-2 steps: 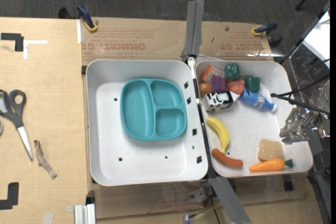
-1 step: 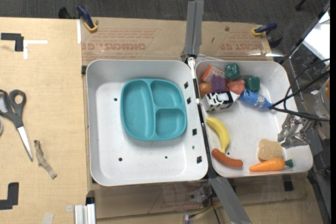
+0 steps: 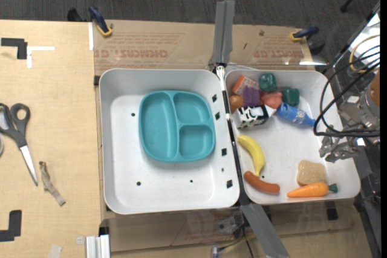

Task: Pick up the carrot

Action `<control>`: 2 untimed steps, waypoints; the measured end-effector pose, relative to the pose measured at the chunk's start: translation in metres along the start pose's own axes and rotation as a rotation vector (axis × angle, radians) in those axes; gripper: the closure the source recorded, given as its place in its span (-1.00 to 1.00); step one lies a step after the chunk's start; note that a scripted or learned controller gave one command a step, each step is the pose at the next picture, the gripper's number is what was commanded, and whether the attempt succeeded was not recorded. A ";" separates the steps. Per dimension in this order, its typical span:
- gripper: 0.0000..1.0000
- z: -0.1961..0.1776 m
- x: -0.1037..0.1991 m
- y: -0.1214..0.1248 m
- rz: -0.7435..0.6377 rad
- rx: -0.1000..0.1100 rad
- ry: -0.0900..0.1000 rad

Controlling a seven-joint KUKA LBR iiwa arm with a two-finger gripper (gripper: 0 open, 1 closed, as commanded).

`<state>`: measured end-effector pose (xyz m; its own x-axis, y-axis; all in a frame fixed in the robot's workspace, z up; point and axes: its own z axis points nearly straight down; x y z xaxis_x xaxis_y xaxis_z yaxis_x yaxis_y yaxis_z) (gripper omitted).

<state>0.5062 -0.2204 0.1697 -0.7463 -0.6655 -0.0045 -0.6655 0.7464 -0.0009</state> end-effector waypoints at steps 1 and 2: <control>1.00 -0.053 0.006 0.004 -0.009 0.001 0.000; 1.00 -0.046 -0.005 -0.004 -0.339 -0.001 0.000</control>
